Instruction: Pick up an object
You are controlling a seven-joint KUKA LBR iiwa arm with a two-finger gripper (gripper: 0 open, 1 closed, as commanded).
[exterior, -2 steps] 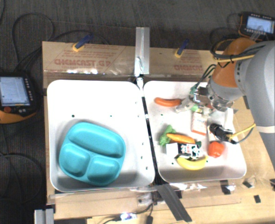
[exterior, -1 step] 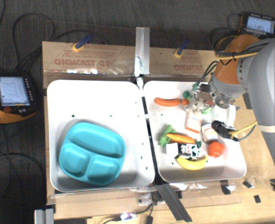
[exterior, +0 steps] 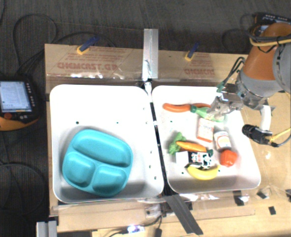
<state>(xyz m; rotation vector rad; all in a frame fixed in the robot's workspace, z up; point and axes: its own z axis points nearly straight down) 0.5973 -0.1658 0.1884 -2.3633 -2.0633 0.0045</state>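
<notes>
At the upper right of the frame, the jaws of the two-finger gripper (exterior: 219, 106) hang over the right shallow white bin (exterior: 245, 147), above a small green object (exterior: 202, 112); their state I cannot tell.

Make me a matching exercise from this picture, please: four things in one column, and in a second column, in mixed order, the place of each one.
Things:
1. blue tray
2. banana
3. long orange vegetable
4. tomato

Places:
A. back of the right bin, near its far wall
B. left bin
C. right bin, just right of the banana
D. front of the right bin

Pairs: 1-B, 2-D, 3-A, 4-C
</notes>
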